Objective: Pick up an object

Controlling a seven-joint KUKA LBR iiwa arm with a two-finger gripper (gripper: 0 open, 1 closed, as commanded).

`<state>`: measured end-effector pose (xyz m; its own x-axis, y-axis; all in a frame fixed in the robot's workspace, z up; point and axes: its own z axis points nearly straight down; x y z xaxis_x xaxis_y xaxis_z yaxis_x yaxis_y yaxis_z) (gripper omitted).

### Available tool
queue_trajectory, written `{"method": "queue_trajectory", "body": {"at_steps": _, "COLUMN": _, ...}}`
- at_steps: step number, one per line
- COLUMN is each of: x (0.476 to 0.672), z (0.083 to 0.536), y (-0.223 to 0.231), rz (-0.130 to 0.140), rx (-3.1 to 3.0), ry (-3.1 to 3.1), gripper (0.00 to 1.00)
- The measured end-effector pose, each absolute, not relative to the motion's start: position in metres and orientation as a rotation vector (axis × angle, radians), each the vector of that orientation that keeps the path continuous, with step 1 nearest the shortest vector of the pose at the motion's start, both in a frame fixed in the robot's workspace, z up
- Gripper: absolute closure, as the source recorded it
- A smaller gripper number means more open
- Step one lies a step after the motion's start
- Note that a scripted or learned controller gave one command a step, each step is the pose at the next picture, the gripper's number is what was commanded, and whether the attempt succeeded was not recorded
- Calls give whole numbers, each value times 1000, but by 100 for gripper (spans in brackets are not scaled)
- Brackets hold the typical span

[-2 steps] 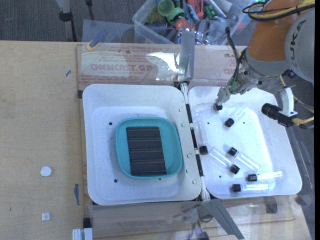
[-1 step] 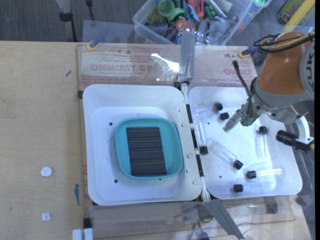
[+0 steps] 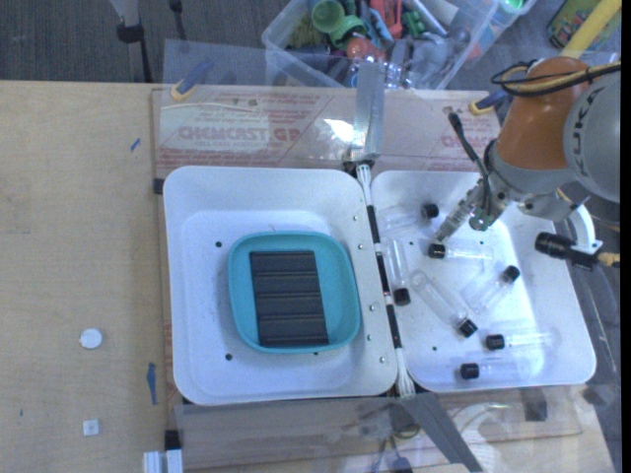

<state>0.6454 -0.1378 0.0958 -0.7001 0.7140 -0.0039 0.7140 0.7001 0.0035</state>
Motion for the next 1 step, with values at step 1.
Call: {"method": "queue_trajectory", "body": {"at_steps": 1, "x": 660, "z": 203, "y": -117, "rz": 3, "rx": 1327, "ry": 2839, "gripper": 100}}
